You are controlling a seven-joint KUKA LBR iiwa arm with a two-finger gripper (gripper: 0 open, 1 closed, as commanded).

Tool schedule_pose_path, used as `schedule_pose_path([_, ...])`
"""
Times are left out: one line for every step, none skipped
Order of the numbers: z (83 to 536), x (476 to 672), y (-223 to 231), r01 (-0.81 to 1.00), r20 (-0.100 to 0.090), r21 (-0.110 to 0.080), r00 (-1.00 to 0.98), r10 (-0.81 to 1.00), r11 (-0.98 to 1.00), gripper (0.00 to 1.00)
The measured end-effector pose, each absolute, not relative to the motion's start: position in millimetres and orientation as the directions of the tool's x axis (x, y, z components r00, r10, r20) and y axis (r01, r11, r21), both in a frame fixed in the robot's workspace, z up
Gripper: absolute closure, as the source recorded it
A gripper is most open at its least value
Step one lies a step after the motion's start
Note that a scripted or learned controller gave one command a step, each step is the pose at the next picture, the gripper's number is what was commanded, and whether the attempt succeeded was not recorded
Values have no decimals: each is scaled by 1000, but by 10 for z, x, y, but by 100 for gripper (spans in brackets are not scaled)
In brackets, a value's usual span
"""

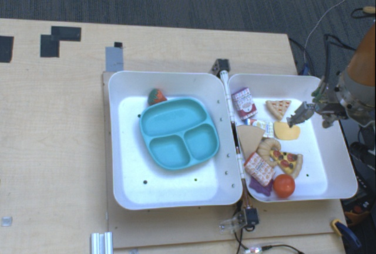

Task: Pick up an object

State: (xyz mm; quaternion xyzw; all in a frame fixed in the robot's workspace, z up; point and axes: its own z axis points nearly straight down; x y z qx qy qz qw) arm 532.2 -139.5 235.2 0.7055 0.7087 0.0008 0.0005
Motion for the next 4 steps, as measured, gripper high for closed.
schedule_pose_path([975,4934,-1339,1000,-3,13,-3,1000,4,0])
schedule_pose_path([1093,4954,-1335,1000,-2,17,-5,1000,5,100])
schedule_pose_path([2160,5082,-241,1000,2,4,-5,1000,5,100])
schedule_pose_path([2157,5079,-250,1000,1,3,-4,1000,4,0])
